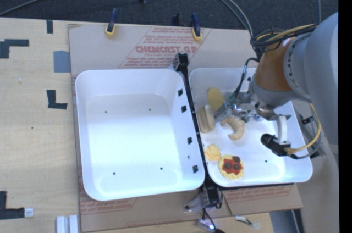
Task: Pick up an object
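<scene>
thing: croissant [236, 128] in right bin [297, 171], just under the gripper [235, 111] | jaws: maybe spread, cannot tell | feel: looks light, curved, slippery | hold: grab its fat middle

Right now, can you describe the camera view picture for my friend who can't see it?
A grey robot arm reaches from the right into the right bin, its gripper low beside a toy croissant. A bread roll, yellow pieces and a small pizza lie nearby; the left bin sits alongside.

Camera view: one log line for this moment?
arm: over right bin | gripper: low by croissant | grasp: unconfirmed | left bin: untouched
</scene>
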Controlling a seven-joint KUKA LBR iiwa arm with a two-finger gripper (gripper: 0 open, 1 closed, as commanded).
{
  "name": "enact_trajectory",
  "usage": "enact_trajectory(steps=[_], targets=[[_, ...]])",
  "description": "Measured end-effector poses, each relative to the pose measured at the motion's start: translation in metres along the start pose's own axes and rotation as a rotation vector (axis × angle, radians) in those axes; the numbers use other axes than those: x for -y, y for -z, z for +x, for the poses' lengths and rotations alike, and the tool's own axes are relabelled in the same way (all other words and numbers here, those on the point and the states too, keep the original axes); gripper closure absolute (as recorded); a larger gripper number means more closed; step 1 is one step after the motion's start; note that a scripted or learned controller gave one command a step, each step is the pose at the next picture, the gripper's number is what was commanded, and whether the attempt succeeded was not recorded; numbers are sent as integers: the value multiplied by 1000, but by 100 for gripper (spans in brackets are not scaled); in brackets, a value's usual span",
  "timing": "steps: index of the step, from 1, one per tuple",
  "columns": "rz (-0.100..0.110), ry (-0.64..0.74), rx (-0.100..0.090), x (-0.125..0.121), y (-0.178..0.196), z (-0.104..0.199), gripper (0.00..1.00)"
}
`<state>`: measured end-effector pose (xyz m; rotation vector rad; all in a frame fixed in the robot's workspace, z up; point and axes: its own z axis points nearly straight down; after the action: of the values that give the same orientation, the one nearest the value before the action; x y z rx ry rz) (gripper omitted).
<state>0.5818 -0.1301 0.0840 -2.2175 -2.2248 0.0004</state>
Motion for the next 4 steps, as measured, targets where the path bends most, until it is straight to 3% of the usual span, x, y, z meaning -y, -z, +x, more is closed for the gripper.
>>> enact_trajectory(steps=[1, 2, 3, 4], targets=[[-2, -1, 1, -54, 1, 13, 0], [-2, -2, 1, -53, 1, 12, 0], [-2, 4, 0, -61, 38, 37, 0], [1, 2, 0, -60, 36, 36, 0]])
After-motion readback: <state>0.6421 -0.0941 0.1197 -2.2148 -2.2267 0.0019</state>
